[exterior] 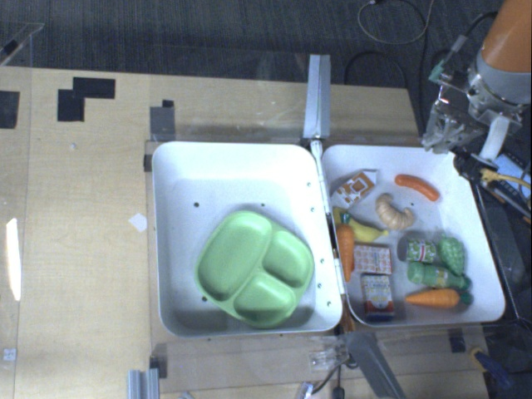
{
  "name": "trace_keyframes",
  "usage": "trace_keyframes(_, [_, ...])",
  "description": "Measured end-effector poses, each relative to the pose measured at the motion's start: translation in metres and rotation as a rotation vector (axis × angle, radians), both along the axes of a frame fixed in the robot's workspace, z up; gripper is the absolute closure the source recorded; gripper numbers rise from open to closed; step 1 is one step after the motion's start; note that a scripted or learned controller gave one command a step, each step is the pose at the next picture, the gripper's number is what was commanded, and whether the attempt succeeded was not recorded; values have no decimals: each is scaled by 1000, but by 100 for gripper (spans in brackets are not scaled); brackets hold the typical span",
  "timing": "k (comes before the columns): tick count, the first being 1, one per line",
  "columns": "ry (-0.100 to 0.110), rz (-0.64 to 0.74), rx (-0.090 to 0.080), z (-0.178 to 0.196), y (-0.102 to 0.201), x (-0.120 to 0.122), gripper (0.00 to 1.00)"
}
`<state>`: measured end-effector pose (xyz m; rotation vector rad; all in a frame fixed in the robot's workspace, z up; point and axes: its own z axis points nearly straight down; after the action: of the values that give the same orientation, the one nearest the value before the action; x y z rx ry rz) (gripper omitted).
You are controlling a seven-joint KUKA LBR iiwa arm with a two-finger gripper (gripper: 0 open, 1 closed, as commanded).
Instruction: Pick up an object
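The right bin [490, 264] holds several toy foods. Among them are an orange sausage [416, 187], a waffle-print box [356, 187], a beige peanut-like piece [394, 213], a banana [366, 229], a carrot [345, 252] along the left wall, two red-and-white packets [372, 261], a green can [420, 249], broccoli [452, 254] and a second carrot [432, 298]. My gripper [442, 135] hangs over the bin's far right corner, above and to the right of the sausage, with nothing seen in it.
The left bin [174, 223] holds a green divided plate [255, 266], tilted toward the front. A metal divider post [317, 98] stands between the bins at the back. Cables [499, 177] run along the right bin's right side.
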<state>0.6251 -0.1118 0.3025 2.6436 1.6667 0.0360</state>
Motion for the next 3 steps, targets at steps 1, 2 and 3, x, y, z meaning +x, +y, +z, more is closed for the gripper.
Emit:
trace_keyframes(1, [-5, 8, -1, 12, 1, 1, 100])
trace_keyframes(2, [-9, 16, -1, 23, 2, 3, 100])
trace_keyframes(3, [-14, 24, -2, 35, 3, 4, 100])
